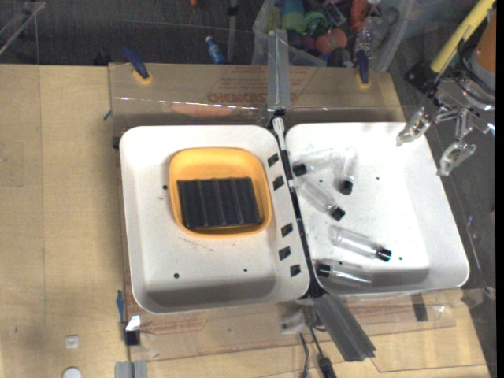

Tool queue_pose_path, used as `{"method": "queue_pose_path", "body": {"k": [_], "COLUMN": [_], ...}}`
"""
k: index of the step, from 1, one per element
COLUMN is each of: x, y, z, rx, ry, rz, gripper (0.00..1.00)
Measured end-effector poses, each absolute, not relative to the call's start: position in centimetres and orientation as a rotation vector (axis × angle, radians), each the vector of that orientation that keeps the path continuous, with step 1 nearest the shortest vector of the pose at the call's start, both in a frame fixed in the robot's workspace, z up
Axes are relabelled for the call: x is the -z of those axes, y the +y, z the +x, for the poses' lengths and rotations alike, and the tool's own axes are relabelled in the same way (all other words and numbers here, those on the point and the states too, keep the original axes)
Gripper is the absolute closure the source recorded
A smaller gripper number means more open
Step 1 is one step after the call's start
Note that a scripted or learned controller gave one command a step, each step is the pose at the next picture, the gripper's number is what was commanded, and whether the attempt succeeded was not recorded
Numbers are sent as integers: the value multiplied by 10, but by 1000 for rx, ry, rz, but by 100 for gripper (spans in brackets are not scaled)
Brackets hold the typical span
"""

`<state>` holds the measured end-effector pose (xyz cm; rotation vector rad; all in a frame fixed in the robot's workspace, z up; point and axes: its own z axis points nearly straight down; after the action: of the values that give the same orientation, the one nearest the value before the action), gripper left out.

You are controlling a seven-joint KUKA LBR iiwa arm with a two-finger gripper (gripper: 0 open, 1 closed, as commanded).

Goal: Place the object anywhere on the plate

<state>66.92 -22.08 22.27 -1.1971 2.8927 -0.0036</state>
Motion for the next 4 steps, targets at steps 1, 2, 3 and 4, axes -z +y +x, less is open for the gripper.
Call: {"method": "queue_pose_path", "body": {"k": [1,2,3,4], "x": [-232,-225,-229,-233], "y": [-220,-219,-221,-221], "z": [669,669,669,668], "rx": [5,0,4,3], "ry": [2802,2647,2278,1844], "rz": [-1398,-1679,-2150,-2535], "gripper": [0,0,0,0]}}
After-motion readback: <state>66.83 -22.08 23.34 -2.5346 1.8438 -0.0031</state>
